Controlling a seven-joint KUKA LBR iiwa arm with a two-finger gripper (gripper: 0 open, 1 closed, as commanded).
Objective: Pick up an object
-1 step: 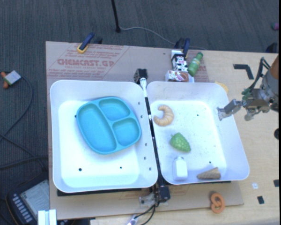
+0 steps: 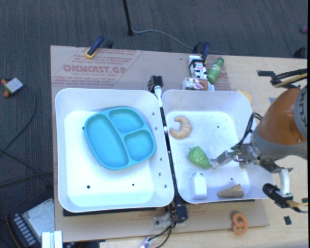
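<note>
The right bin [image 2: 232,105] holds a tan croissant [image 2: 181,127] near its far left. A green leafy piece [image 2: 199,157] lies in the middle, a small white block [image 2: 199,185] sits near the front wall, and a brown cone [image 2: 231,191] lies to the block's right. My gripper [image 2: 220,159] reaches in from the right, low over the bin floor, with its tip just right of the green piece. Nothing is visibly held. The grey arm with its orange band [image 2: 284,120] hangs over the bin's right wall.
The left bin [image 2: 72,138] carries a blue three-part plate [image 2: 120,136]. Beyond the bins stand a green bottle [image 2: 215,70] and a small box [image 2: 197,76]. An orange ring [image 2: 239,222] lies on the bench in front of the right bin.
</note>
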